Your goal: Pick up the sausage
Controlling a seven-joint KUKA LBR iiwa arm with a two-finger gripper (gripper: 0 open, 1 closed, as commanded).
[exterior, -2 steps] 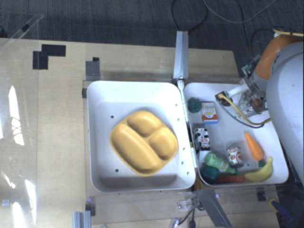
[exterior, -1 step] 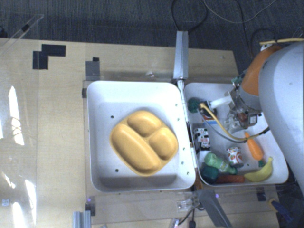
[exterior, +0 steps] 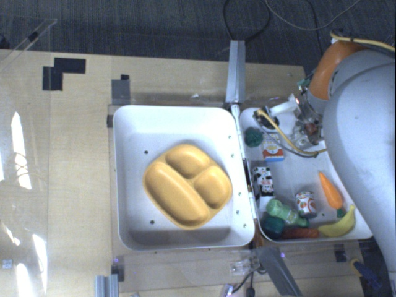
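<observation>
Right bin (exterior: 267,237) holds a crowded set of toy food. The sausage (exterior: 301,233), a dark red-brown glossy cylinder, lies against the near wall, long axis roughly left-right, parallel to that wall. A green ridged item (exterior: 279,213) touches its left end; a yellow banana (exterior: 339,225) curves just beside its right end; a small round orange-and-white ball (exterior: 304,203) sits just behind it. An orange carrot (exterior: 331,190) lies farther right, tilted, tip away from the camera. A black-and-white carton (exterior: 263,180) stands near the divider, with a small white-and-orange box (exterior: 273,151) and a dark green round piece (exterior: 253,137) beyond it.

Left bin (exterior: 127,184) holds a smooth yellow three-section plate (exterior: 187,184).

Gripper (exterior: 307,127) sits over the far part of the right bin, well apart from the sausage; whether it is released or clenched cannot be told.
</observation>
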